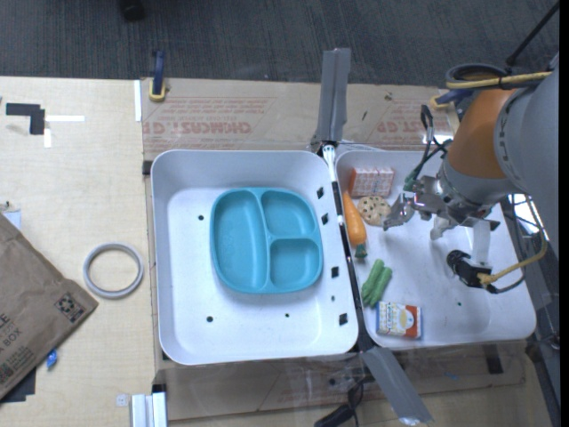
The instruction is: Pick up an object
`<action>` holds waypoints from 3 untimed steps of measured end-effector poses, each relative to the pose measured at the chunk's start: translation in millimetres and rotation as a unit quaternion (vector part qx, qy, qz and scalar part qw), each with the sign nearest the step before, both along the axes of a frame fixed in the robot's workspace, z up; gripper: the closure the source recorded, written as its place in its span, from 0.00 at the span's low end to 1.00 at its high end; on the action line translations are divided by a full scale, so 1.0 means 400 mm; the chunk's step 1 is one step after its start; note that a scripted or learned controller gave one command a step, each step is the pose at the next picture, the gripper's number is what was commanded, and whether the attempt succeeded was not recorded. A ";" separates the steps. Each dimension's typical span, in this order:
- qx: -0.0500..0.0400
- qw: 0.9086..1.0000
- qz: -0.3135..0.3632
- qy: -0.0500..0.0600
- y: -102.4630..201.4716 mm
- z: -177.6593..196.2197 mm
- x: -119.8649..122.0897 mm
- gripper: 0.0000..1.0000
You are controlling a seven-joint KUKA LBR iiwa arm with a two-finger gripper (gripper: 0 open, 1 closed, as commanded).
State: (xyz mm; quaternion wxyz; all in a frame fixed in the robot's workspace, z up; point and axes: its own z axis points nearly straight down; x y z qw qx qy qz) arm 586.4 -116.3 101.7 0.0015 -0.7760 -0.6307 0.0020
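I've got the gripper [416, 208] low in the right bin [511, 323], near its far-left items. Whether the jaws are open I cannot tell. The cookie [372, 208] and carrot [355, 221] lie just left, likeliest targets; the 3-part plate [267, 240] fills the left bin [178, 265].

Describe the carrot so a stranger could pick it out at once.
Start at the right-hand shallow white bin, the one the grey arm reaches into. Along its left wall lies a smooth orange toy carrot with a small green tip at its near end. Nothing else in that bin is orange and tapered.
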 end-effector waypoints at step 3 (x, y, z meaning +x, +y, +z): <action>-0.001 0.996 0.085 -0.002 0.012 0.348 0.183 1.00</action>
